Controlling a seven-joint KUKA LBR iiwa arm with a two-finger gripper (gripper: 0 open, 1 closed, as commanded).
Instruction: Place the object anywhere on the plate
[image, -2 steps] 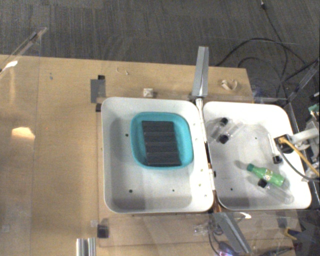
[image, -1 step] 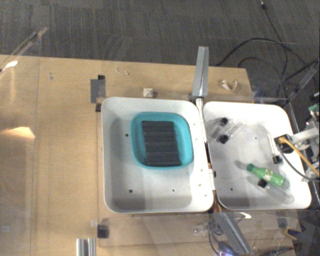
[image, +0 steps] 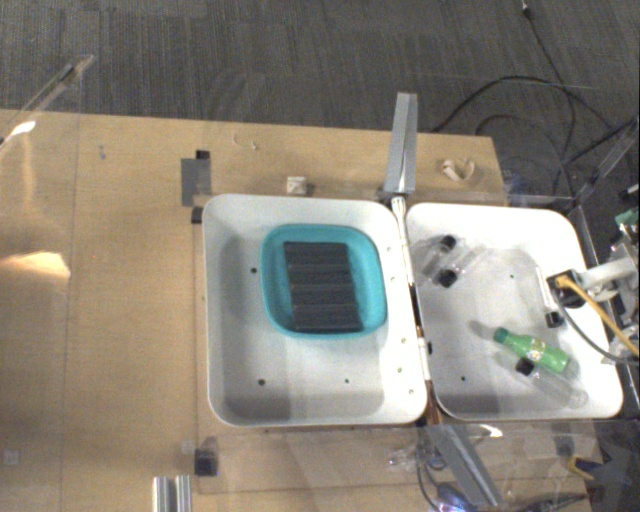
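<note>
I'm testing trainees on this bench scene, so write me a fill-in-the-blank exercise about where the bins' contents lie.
1. The teal plate lies in the ____ bin.
2. The dark ridged pad rests on the ____.
3. The green bottle lies in the ____ bin.
4. The green bottle lies on its ____, not upright.

Missing words: left; plate; right; side
</note>
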